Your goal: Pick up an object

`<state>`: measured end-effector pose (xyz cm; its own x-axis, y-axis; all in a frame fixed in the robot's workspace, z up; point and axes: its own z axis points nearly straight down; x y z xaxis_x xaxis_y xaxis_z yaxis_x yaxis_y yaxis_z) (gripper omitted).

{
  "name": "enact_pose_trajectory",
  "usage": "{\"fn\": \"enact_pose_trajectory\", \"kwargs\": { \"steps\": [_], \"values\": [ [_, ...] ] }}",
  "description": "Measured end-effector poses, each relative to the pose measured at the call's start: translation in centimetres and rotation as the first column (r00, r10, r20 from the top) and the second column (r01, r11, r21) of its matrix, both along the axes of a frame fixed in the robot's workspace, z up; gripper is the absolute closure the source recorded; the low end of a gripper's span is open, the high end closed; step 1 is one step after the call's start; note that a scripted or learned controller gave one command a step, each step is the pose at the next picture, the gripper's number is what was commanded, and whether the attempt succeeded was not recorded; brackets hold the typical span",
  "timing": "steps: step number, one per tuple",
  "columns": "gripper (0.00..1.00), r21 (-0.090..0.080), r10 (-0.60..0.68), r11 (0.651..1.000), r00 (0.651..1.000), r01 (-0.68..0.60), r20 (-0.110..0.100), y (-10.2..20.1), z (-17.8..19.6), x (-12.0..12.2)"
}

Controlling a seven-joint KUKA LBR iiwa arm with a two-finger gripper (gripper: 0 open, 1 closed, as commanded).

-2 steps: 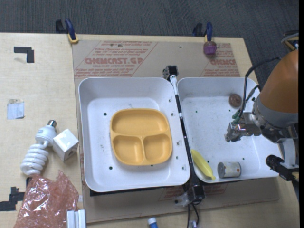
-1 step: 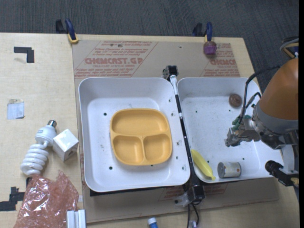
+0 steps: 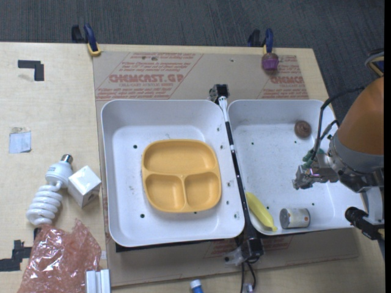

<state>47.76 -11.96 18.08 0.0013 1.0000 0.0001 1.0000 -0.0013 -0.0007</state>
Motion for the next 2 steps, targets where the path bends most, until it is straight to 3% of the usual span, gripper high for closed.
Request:
{"fn": "enact_pose_trajectory", "kwargs": {
  "steps": [2],
  "values": [
    [1.00,0.000,0.001,1.000,1.000,-0.001,0.000,-0.61,0.32,-0.01]
  ]
}}
